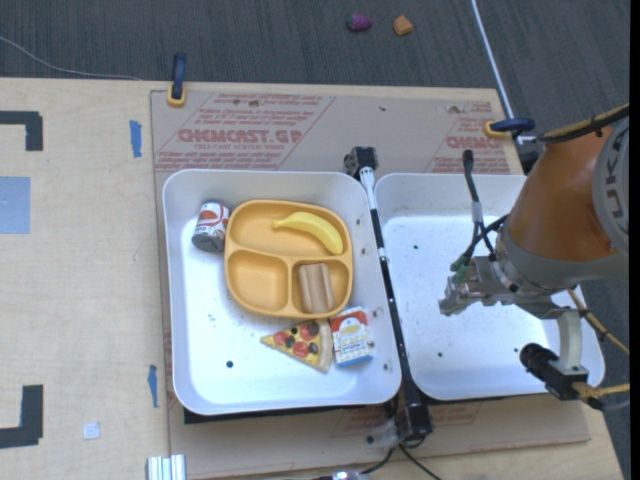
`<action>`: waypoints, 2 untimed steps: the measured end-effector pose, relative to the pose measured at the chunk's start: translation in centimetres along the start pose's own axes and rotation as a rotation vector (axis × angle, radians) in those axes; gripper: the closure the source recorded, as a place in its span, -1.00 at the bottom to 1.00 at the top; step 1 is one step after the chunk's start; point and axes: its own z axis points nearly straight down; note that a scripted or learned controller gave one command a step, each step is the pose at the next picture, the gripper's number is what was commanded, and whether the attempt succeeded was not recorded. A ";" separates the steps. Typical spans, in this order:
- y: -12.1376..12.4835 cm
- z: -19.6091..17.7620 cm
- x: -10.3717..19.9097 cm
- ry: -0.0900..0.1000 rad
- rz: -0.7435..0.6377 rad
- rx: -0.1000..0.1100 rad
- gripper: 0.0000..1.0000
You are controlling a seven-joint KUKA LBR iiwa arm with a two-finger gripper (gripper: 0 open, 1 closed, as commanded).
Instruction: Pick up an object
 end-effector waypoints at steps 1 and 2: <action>0.1 -2.2 5.8 0.002 -0.002 -0.003 1.00; 0.0 -2.3 7.8 0.001 -0.002 -0.002 1.00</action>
